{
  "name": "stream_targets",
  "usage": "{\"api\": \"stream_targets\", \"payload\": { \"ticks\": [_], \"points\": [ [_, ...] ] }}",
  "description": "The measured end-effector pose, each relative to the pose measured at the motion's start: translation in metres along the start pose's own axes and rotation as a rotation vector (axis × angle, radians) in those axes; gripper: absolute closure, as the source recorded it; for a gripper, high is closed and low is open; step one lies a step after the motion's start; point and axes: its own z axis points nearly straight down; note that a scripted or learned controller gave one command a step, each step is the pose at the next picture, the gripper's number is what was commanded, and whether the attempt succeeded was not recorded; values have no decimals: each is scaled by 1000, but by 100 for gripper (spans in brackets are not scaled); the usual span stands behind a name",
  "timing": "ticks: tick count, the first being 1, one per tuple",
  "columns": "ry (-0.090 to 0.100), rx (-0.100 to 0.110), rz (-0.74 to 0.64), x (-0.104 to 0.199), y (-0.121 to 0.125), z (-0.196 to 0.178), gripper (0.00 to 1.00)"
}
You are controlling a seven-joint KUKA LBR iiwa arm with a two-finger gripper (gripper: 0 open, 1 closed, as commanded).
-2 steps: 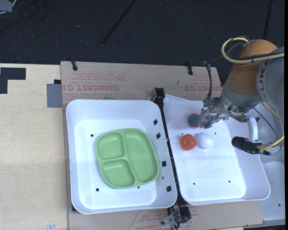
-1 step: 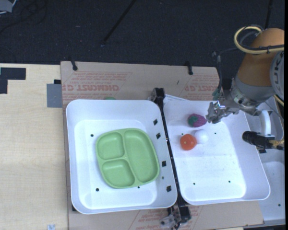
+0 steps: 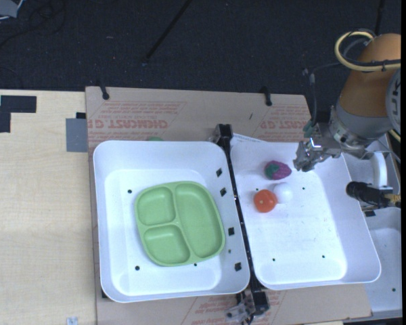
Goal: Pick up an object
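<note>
Hovering over the right shallow white plastic bin [image 3: 338, 263] near its far edge, the two-finger metal gripper [image 3: 306, 161] sits just right of a small purple-and-green toy [image 3: 278, 170]; finger state: cannot tell. Nearer the bin's centre, a round orange-red ball [image 3: 264, 201] touches a small white ball [image 3: 283, 194]. The left white bin [image 3: 115, 181] carries a light-green three-compartment plastic tray [image 3: 179, 222].
</note>
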Motion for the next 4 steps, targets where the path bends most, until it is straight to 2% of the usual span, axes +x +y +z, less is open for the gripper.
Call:
{"api": "stream_targets", "payload": {
  "ticks": [2, 3, 4],
  "points": [
    [2, 4, -9, 117, -6, -11, 100],
    [2, 5, -8, 171, -21, -8, 100],
    [1, 3, -10, 225, -18, -16, 100]
  ]
}}
